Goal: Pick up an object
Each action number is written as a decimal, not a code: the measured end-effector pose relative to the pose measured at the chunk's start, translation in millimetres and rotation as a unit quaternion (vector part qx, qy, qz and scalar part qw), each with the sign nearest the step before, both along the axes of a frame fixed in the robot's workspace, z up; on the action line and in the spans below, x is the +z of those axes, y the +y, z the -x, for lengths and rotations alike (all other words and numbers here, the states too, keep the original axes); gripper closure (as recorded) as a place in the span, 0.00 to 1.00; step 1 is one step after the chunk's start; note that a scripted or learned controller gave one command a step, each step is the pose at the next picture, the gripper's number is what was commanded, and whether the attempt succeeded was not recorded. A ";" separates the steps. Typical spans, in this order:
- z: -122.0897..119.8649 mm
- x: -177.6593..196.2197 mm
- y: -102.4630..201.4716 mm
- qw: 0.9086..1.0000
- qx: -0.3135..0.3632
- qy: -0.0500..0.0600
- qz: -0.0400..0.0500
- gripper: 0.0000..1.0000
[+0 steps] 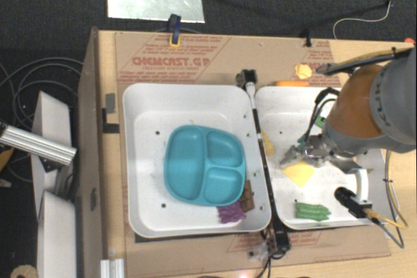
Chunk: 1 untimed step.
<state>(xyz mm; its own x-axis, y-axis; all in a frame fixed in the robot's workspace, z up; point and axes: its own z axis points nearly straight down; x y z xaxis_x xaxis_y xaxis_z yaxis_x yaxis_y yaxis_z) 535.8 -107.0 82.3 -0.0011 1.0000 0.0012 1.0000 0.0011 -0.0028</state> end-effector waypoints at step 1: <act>20.8 1.6 -7.1 1.000 -0.001 0.000 0.000 0.00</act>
<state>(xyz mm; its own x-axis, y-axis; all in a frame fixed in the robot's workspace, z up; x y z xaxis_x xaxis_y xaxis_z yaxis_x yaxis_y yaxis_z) 515.0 -114.1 83.9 0.0002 1.0000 0.0005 1.0000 -0.0002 -0.0024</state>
